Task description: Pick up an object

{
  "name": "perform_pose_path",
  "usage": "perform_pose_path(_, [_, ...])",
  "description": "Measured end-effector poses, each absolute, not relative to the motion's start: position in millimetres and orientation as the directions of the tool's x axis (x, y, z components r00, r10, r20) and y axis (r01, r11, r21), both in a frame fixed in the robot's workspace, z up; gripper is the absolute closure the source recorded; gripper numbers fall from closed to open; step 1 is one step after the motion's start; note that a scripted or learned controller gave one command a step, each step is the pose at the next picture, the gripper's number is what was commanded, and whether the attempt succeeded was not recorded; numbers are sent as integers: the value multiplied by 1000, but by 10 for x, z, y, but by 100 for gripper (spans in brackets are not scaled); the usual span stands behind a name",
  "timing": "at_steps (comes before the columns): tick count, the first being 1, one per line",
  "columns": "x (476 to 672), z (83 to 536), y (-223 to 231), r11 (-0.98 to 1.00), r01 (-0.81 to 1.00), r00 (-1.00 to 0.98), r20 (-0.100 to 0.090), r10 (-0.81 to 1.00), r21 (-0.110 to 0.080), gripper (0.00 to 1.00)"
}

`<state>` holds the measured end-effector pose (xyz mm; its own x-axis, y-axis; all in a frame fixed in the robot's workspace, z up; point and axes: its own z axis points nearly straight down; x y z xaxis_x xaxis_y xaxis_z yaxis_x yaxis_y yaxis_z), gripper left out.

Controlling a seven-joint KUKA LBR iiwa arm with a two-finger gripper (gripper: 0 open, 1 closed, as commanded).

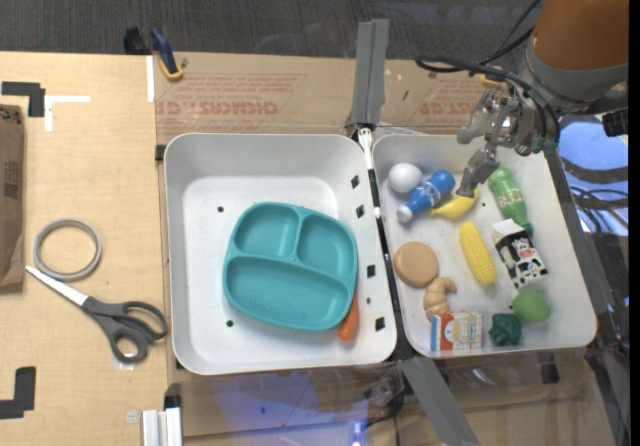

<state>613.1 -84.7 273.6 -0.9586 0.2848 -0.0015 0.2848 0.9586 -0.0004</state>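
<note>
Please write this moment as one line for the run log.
arm: over right bin | gripper: above banana, open, holding nothing | carrot: left bin, beside tray

Arm (590,4) was cut off by the top and right edges, only the orange band and wrist were in frame. Claw (480,169) fingers were too small and cluttered to read, grip state unclear. Carrot (348,322) was mostly hidden under the teal plate (290,269) rim. Brown bag (10,194) was cropped by the left edge. Carton (456,332) print was too small to read. Banana (456,206) was partly hidden behind the claw.
</note>
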Motion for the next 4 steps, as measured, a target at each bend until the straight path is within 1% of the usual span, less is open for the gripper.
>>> perform_pose_path(1, [6373,1915,-588,950,313,-950,-2,313,0,0])
perform_pose_path(2, [6231,922,-1080,834,552,-834,-3,552,0,0])
perform_pose_path(3, [5969,924,-1029,764,645,-764,-2,645,1,0])
perform_pose_path(4, [5835,930,-1744,720,694,-720,-3,694,1,0])
